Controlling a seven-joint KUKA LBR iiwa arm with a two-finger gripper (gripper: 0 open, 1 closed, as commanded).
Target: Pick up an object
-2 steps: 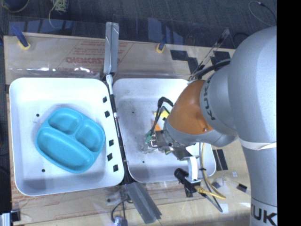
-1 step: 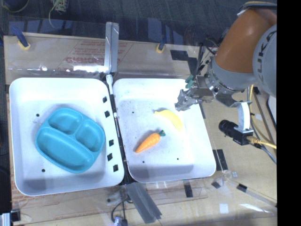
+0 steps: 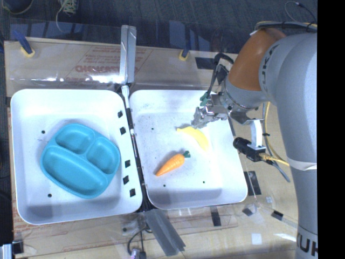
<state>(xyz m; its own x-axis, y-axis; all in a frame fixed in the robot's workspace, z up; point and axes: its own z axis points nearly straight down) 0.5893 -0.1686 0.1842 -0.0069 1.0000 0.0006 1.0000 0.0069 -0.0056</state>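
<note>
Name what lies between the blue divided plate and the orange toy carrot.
In the camera view, between the blue divided plastic plate and orange toy carrot lie the two white bins' adjoining walls, black-marked.

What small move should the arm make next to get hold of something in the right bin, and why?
Probably a short descent straight onto the yellow object. The gripper sits at its upper end in the right bin, while the carrot lies apart, nearer the bin's front. I cannot tell how the gripper is set, so confirm before lowering.
</note>
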